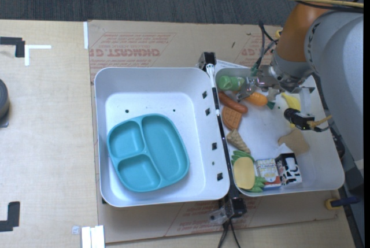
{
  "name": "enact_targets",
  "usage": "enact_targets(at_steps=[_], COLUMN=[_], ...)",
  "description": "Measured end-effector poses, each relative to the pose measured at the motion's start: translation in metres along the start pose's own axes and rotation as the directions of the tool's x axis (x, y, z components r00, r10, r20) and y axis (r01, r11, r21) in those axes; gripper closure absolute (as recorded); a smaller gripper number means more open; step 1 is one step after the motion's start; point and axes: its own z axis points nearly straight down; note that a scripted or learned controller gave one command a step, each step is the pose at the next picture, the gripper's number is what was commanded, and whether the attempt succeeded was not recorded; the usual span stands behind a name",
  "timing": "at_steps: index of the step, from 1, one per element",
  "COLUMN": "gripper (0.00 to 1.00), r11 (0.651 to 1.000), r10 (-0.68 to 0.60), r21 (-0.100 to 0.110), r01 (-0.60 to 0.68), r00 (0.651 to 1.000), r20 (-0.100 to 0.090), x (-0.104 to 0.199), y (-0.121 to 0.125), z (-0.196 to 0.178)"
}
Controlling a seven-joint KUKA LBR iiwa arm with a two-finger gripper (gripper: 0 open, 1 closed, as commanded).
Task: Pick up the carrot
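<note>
Most of the job is left; the carrot (258,99) lies in the right bin (315,174) near its top; the gripper (252,86) sits just above it; I cannot tell its state.

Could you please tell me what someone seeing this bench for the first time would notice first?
Probably the big grey arm with its orange band, reaching in from the right over the far end of the right-hand shallow white bin. Next, the turquoise three-compartment plastic tray lying alone in the left-hand white bin. Then the jumble of toy food on the right, with the orange carrot beside the claw.
</note>
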Motion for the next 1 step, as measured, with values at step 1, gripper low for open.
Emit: enact_targets(at_steps=[1], gripper=[1.00], r11=[1.000], r10=[-0.010], r21=[0.015], r01=[0.010], r00=[1.000], r20=[0.004], x=[-0.0008], y=[-0.0028], z=[-0.0069])
